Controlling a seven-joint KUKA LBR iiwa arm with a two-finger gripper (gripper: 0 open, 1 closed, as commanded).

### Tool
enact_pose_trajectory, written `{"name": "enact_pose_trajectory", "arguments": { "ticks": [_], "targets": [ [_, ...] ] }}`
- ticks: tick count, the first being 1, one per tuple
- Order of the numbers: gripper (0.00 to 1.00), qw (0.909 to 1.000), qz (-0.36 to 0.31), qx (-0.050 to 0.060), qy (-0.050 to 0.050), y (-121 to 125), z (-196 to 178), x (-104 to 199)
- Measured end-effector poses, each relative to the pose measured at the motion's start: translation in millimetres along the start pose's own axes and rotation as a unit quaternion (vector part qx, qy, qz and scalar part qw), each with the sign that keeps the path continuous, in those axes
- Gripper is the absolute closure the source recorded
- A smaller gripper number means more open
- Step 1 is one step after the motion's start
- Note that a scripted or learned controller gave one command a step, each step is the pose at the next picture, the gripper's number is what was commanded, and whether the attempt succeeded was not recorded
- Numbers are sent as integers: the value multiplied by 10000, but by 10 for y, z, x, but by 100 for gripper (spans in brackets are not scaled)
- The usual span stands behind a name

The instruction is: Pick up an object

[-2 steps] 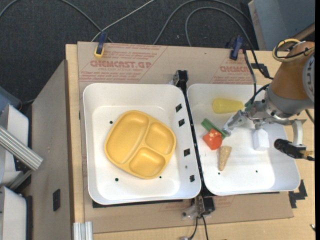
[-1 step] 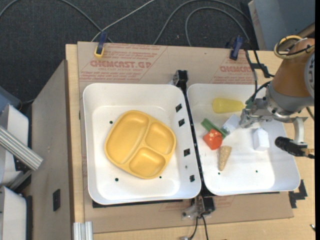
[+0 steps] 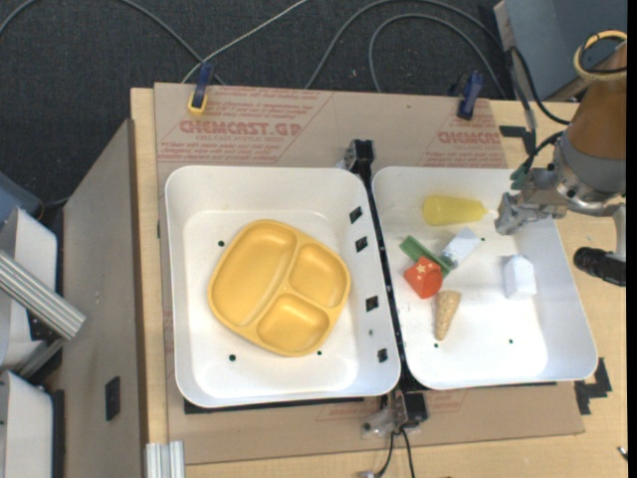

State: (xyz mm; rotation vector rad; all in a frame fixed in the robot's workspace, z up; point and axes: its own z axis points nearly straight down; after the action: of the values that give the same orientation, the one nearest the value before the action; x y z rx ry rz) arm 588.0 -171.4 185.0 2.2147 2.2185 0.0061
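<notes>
Pick not begun: end effector (image 3: 510, 214) hovers at right bin's (image 3: 557, 366) far edge, grip state unclear, apparently empty; yellow lemon-like piece (image 3: 453, 209) just beside it, strawberry (image 3: 423, 277), cone (image 3: 446, 313) untouched.

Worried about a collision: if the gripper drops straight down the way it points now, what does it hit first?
Probably bare floor of the right bin. The gripper hangs by that bin's upper edge, between the yellow lemon-shaped object and the small white block. Depth is uncertain.
</notes>
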Motion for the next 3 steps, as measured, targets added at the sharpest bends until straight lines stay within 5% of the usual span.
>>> {"name": "enact_pose_trajectory", "arguments": {
  "ticks": [1,3],
  "targets": [
    [100,10000,0,15,6,15,-248,1],
    [100,10000,-20,55,25,-178,-300,1116]
  ]
}}
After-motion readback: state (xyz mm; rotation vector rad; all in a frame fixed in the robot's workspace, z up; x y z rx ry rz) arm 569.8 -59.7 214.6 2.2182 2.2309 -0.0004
